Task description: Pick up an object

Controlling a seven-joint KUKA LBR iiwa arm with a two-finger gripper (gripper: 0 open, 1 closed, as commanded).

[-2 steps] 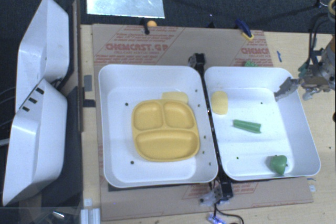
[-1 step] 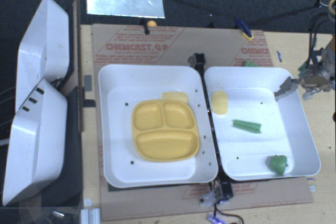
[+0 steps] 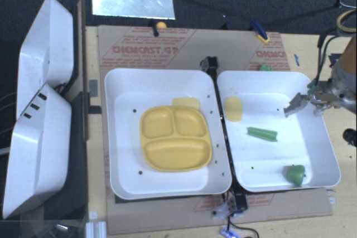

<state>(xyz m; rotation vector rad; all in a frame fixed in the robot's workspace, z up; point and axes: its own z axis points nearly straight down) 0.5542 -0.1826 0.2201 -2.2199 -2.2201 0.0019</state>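
Three loose objects lie in the right bin (image 3: 321, 145). A pale yellow piece (image 3: 233, 109) rests near its left wall, a long green piece (image 3: 262, 134) lies in the middle, and a green pepper-like object (image 3: 295, 174) sits in the front right corner. My gripper (image 3: 305, 107) hangs over the bin's right side, up and to the right of the long green piece. It is open, with nothing between its fingers.
The left bin (image 3: 120, 120) holds a yellow divided plate (image 3: 175, 138) with a small pale yellow piece (image 3: 186, 103) behind it. A raised seam (image 3: 220, 125) separates the two bins. White housings (image 3: 39, 103) stand at the far left, and cables run along the back.
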